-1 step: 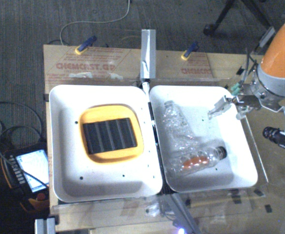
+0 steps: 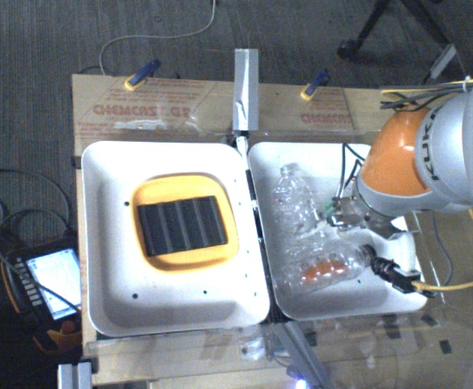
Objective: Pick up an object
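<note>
A crumpled clear plastic bottle lies in the right bin, its cap end towards the back. A second clear bottle with something orange inside lies near that bin's front wall. The arm comes in from the right, its orange band over the bin's right side. My gripper is low in the right bin, just right of the first bottle and above the orange-filled one. A small green bit shows at the gripper's left. The wrist hides most of the gripper.
The left bin holds a yellow tray-shaped thing with a black ribbed middle. A metal post stands at the back between the bins. Two blue-and-yellow clamps sit on the board behind.
</note>
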Robot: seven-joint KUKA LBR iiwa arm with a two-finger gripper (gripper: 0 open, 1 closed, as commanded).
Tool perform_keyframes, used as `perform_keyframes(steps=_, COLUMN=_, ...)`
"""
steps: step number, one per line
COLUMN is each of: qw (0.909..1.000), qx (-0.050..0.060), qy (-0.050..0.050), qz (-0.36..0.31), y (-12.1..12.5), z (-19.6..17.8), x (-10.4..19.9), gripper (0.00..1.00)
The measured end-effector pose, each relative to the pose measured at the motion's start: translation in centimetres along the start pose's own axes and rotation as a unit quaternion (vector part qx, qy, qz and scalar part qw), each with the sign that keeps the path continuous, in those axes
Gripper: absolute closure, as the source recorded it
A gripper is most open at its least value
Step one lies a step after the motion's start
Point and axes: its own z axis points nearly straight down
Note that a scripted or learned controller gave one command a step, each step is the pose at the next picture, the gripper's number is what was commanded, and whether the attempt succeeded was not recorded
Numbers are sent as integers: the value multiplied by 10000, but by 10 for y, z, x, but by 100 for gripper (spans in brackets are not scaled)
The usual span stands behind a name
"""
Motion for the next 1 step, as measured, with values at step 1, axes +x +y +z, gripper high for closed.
perform_keyframes(steps=1, qw=9999, qx=-37, qy=-23, qz=-147, y=61, z=5, x=31, gripper=0)
